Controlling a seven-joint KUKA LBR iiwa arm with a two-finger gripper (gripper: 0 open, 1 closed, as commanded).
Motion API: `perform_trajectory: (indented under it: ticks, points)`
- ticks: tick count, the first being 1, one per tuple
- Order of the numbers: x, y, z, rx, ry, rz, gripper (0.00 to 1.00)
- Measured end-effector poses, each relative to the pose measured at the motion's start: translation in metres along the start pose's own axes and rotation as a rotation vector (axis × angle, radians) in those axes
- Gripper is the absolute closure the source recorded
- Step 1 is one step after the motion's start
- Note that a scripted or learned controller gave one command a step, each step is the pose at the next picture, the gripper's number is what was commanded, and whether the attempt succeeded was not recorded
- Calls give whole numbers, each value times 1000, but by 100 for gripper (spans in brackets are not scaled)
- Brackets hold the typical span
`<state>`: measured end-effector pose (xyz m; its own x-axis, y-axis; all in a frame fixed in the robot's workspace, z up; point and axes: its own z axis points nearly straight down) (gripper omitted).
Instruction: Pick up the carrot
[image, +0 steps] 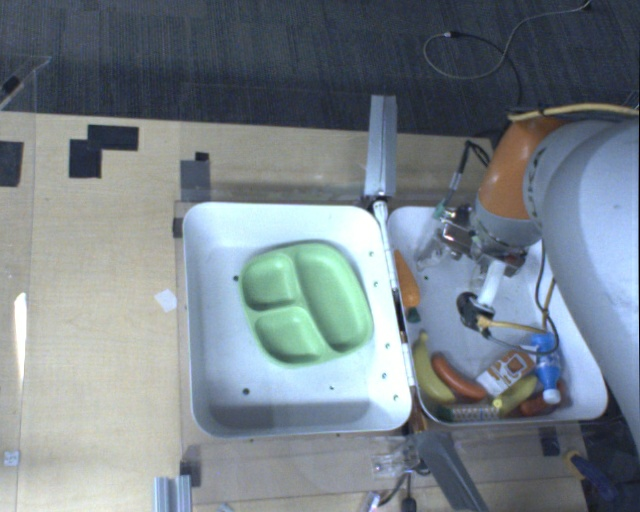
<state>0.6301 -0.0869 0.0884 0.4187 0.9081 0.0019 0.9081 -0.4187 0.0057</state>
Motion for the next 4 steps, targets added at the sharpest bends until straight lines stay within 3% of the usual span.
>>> perform_trajectory:
  ticks: [1,2,3,4]
  points:
    - [3,2,-13,-6,4,-8,100]
    - [-55,7,-75,0,-1,-309,100]
    - [-116,20,-118,0,-1,-242,100]
    - [-108,28,-9,-1,0,-522,100]
